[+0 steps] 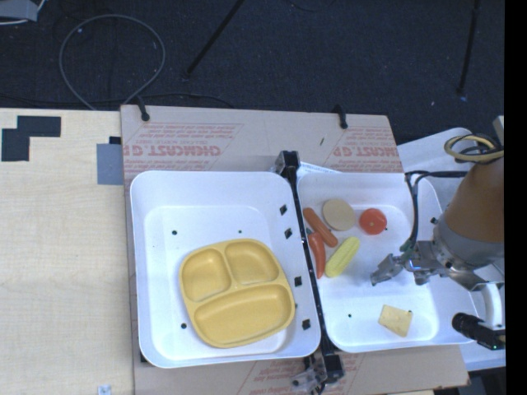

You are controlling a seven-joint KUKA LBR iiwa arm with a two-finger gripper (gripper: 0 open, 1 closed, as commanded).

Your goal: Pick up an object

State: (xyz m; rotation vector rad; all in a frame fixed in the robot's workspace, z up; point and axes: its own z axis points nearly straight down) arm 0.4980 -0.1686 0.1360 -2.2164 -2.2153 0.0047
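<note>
The right bin (pixel 362 336) holds several toy foods: two orange carrots (pixel 319 226) by its left wall, a yellow corn cob (pixel 342 256), a tan round cookie (pixel 338 214), a red tomato (pixel 373 220) and a pale yellow cheese wedge (pixel 395 320) near the front. My gripper (pixel 397 268) hangs over the right part of this bin, right of the corn and above the cheese. Nothing shows between its fingers.
The left bin (pixel 156 220) holds a yellow three-compartment plate (pixel 236 292). A black divider (pixel 300 245) runs between the bins. Cardboard lies under both bins, and a pale wooden bench top stretches to the left. Cables and the arm's body crowd the right edge.
</note>
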